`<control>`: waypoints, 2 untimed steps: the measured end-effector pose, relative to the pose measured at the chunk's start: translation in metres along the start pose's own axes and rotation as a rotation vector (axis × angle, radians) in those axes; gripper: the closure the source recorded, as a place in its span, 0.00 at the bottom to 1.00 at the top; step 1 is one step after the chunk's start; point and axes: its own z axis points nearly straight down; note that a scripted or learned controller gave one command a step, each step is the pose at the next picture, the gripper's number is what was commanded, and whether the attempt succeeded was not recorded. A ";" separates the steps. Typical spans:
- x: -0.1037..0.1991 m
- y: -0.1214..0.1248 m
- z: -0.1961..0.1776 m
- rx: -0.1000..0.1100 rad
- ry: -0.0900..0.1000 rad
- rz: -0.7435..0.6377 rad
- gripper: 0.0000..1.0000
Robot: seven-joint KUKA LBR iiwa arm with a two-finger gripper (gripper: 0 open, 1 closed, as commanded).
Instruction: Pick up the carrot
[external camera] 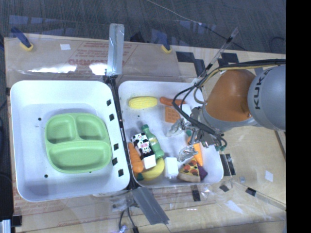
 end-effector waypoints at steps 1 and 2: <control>0.026 0.007 0.000 -0.002 0.001 -0.539 0.00; 0.024 0.009 -0.010 -0.002 -0.002 -0.544 1.00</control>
